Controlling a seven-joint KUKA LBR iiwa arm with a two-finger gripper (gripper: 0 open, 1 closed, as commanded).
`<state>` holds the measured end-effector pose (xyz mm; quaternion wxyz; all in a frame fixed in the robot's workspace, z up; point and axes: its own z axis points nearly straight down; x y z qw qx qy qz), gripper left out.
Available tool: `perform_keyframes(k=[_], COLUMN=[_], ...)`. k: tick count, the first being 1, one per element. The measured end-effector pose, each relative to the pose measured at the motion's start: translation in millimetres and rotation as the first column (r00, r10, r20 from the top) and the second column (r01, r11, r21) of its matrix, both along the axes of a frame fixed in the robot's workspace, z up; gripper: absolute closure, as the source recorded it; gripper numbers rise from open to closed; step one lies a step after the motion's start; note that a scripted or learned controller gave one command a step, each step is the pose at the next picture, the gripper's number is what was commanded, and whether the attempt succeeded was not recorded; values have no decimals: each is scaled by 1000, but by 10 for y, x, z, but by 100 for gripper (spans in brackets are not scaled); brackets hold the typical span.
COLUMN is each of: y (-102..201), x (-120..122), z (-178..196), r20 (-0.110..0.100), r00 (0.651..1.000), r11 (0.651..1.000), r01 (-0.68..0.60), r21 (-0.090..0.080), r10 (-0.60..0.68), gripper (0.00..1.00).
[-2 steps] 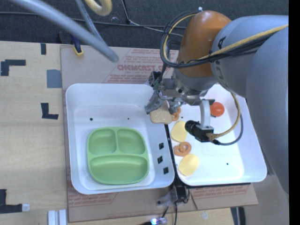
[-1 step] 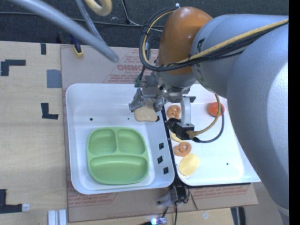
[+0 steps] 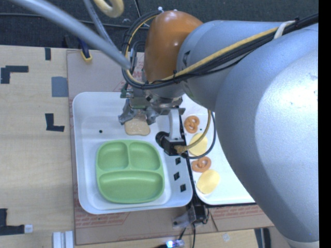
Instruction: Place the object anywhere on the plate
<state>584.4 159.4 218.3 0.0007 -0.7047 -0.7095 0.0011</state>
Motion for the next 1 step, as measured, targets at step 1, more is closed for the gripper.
perform_keyframes(k=[1], y=[-31], x=[0], z=[12], r20=[0], r00=[1000], r11=[1000], r01=[4], r21=[0], r10=[-4], gripper=[0])
